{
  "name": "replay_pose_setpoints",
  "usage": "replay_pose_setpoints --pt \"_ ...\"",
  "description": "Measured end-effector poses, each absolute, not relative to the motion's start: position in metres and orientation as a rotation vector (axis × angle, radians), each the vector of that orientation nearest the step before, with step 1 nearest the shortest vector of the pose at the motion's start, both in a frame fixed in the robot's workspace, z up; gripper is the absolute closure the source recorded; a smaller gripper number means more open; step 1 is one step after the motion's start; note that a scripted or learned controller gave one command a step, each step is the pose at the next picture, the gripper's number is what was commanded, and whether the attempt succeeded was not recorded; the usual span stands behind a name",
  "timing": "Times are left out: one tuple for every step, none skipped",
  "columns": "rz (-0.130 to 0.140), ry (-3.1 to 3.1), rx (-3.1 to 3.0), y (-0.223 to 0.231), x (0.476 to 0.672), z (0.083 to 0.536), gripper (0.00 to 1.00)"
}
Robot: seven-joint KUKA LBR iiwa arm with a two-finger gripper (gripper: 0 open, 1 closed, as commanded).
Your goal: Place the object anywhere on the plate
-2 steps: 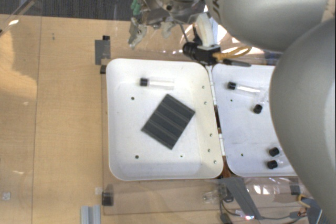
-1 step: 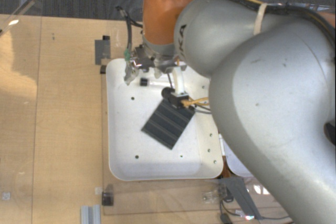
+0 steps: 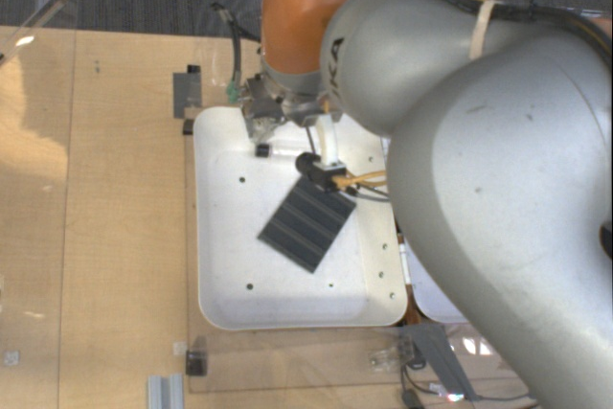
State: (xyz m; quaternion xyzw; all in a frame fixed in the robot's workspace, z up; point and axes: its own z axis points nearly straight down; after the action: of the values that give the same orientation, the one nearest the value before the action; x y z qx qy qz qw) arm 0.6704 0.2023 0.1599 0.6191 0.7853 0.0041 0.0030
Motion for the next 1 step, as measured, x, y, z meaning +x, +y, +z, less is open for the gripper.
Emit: replay_pose_setpoints --pt "0.015 2.733 1.532 0.2285 0.6700 0.2654 1.00"
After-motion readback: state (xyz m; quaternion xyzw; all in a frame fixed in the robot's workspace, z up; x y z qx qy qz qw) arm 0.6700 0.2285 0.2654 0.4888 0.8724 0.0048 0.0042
